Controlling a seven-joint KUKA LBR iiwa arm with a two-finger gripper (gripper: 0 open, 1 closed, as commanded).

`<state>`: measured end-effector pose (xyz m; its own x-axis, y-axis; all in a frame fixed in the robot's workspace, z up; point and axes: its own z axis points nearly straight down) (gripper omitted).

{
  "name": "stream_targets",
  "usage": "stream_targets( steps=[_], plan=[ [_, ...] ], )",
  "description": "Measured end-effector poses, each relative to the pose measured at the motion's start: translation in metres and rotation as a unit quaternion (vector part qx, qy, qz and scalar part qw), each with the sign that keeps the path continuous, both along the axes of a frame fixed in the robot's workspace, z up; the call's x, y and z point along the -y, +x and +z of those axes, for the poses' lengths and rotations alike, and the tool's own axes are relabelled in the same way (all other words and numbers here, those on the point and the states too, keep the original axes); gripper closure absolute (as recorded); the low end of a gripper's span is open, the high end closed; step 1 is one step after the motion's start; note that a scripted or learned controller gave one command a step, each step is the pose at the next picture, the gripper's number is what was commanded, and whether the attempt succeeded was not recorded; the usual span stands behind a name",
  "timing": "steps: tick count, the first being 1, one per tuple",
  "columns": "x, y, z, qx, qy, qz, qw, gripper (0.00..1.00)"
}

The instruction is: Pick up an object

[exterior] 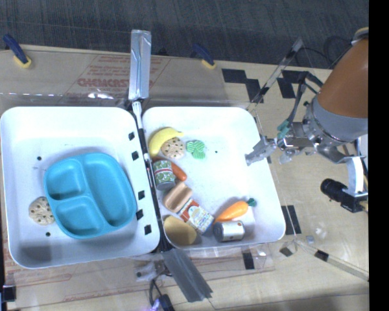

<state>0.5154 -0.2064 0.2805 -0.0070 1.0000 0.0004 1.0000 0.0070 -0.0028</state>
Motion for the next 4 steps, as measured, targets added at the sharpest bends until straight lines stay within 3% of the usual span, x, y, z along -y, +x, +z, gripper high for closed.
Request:
stream_targets(
  steps=[1, 2, 3, 4],
  plan=[
    [-0.043, 0.062, -0.103, -0.004, 0.0018, 0.068, 0.9977, 0.00],
    [-0.079, 0.051, -0.189, 0.000, 0.0004, 0.125, 0.9921, 0.00],
    [-0.065, 0.066, -0.188, 0.001, -0.0005, 0.045, 0.9990, 0.00],
    [-0.088, 0.099, -0.186, 0.004, -0.0030, 0.088, 0.9961, 0.00]
  ],
)
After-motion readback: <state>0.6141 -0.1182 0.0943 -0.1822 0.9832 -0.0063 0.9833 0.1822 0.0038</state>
